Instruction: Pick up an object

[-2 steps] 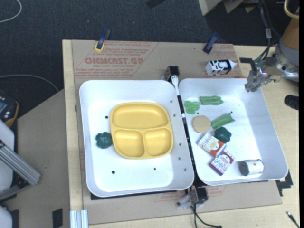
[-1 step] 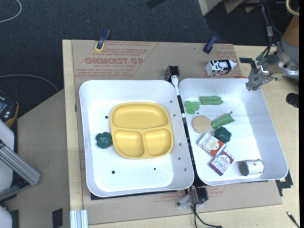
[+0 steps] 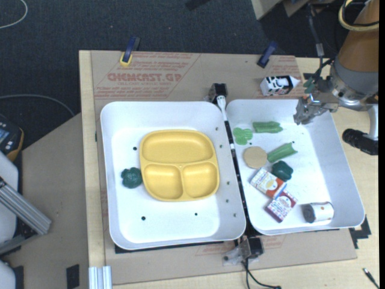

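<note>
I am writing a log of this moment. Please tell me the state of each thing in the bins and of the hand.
Hand: over the right bin's far edge, nothing visibly held.
Yellow plate: flat in the left bin, compartments bare.
Dark green toy: in the left bin, beside the plate.
Two small cartons: lying flat in the right bin.
Small can: on its side.
Green pod: lying flat.

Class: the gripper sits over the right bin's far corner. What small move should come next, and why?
Probably shift toward the green pod and descend: the gripper hangs beside the right bin rim with nothing seen between its fingers, and that pod looks nearest.
</note>
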